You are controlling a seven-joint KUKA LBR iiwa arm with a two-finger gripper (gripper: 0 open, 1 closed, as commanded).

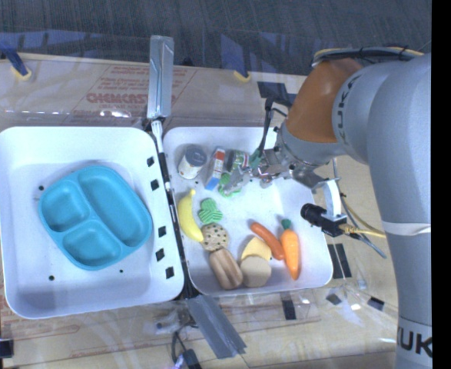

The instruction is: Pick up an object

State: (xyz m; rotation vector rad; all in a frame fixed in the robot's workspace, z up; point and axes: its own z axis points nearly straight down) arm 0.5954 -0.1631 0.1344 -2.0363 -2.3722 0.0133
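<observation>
My gripper (250,169) reaches down into the right bin (310,271) from the right, at the bin's upper middle. It sits right against a cluster of small items: a green-and-white bottle (230,177) and a red-capped tube (217,165). A grey round can (192,160) lies left of them. Lower in the bin lie a banana (187,215), a green ridged toy (209,211), a speckled cookie (215,237), a bread loaf (225,268), a pale wedge (256,260) and two carrots (290,252).
The left bin (18,283) holds a blue divided plate (94,215). A metal divider bar (160,75) stands between the bins at the back. The grey arm with its orange band (321,102) fills the right side above the right bin.
</observation>
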